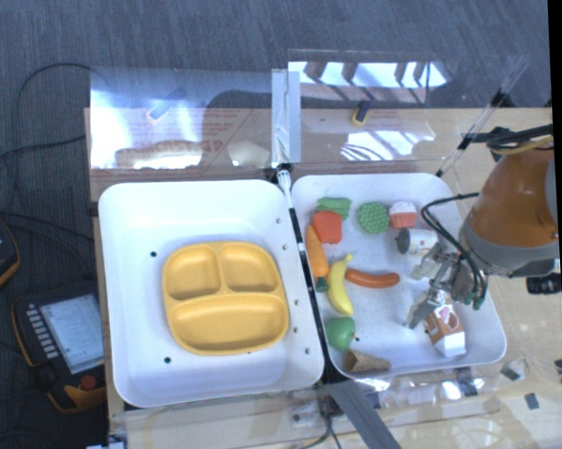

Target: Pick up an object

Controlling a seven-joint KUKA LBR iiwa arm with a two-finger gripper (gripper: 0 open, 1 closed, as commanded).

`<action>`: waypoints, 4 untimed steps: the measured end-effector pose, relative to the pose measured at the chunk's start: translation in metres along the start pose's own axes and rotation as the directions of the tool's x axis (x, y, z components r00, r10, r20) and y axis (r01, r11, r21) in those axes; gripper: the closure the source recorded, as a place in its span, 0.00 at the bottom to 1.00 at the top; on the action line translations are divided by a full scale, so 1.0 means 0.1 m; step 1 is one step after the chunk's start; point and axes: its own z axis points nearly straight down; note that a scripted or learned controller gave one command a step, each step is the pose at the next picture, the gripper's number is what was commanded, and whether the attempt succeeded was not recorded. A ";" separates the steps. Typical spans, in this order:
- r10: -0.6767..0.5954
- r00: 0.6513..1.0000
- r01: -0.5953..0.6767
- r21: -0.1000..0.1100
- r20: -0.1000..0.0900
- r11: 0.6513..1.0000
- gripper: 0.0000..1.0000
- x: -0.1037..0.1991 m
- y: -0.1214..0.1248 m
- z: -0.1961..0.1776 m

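My gripper [422, 294] hangs low over the right side of the right bin [476, 351], and its fingers stand apart with bare bin floor between them. A small brown and white carton [445, 330] lies just below and to the right of the lower finger [420, 314]. To the left of the gripper lies a red sausage [371, 279]. Farther left are a yellow banana [339, 287], an orange carrot [315, 255] and a green apple [340, 332]. The arm's orange band [510, 207] shows at the right edge.
At the back of the right bin sit a red and green pepper [329, 222], a green bumpy vegetable [374, 217] and a white and red cup [404, 214]. A brown cone [366, 361] lies at the front wall. The left bin [131, 227] holds a yellow divided plate [226, 295].
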 end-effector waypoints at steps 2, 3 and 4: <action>0.036 0.999 -0.036 -0.002 0.002 0.999 1.00 0.05 -0.10 0.00; 0.151 0.989 -0.151 0.002 -0.003 0.989 1.00 0.11 0.13 0.09; -0.038 0.999 0.038 -0.002 0.006 0.999 1.00 0.53 0.41 0.08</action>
